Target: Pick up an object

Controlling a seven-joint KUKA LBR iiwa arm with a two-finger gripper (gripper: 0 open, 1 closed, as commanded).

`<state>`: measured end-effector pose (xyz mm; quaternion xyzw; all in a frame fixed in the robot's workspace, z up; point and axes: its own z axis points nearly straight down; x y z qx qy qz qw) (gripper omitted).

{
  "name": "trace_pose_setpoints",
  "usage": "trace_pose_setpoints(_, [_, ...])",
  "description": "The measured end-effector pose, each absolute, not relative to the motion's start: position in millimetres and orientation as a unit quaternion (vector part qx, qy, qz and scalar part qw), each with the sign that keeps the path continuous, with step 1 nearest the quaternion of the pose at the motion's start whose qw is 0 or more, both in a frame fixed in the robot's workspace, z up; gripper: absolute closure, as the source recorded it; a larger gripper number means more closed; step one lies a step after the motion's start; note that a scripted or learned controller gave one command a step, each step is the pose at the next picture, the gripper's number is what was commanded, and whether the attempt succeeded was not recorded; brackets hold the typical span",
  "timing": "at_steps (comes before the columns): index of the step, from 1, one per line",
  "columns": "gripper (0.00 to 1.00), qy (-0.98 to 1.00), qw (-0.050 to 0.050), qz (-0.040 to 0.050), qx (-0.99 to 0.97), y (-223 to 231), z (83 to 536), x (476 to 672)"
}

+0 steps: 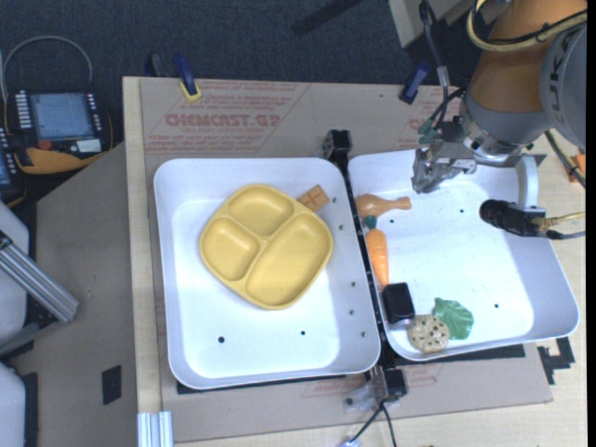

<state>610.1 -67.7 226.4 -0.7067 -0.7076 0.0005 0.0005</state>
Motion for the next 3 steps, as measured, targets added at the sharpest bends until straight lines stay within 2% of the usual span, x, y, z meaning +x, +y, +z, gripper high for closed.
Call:
trace_pose_setpoints(1, [1.00,-0.708,-0.001,-0.0005,-0.707,-20,235,617.8])
trace_pose_setpoints(3, [1.00,-0.708,-0.001,-0.0009,-0.706,80,213,644.5])
